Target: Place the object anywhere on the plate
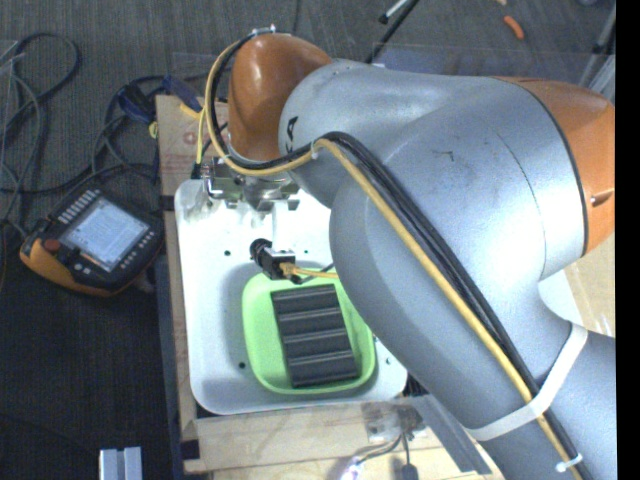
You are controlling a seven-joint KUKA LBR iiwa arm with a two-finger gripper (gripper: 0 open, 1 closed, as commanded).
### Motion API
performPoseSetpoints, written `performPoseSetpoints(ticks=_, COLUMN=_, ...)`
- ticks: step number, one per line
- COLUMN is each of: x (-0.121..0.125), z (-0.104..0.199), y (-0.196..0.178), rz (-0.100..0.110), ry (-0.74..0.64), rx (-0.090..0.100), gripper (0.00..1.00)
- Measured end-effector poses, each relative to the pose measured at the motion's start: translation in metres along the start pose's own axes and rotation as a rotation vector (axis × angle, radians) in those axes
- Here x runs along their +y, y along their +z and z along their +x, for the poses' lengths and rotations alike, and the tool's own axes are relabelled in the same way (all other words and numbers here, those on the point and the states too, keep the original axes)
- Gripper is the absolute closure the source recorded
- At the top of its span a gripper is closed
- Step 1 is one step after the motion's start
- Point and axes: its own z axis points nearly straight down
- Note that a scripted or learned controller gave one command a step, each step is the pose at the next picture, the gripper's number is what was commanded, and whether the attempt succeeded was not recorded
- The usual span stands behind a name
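Observation:
A dark grey ribbed block (316,334) lies flat on the green plate (254,340), taking up most of the plate's middle. The plate rests in the near half of the left white bin (205,298). My gripper (250,192) hangs over the far end of that bin, under the orange wrist band, well away from the block and the plate. Nothing can be seen held at the gripper. The grey arm covers the plate's right rim.
The big grey arm sweeps across the right of the view and hides the other bin. A teach pendant (96,238) and cables lie on the floor to the left. The wooden bench edge (290,436) runs along the front.

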Motion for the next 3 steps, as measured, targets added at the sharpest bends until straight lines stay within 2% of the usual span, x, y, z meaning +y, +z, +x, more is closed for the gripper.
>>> performPoseSetpoints(ticks=1, x=0.007, z=-0.033, y=-0.053, rz=-0.001, ry=0.135, rx=-0.001, gripper=0.0)
performPoseSetpoints(ticks=2, x=0.008, z=-0.066, y=-0.107, rz=-0.001, ry=0.134, rx=0.0, gripper=0.0)
performPoseSetpoints(ticks=3, x=0.008, z=-0.13, y=-0.074, rz=0.0, ry=0.124, rx=-0.002, gripper=0.0)
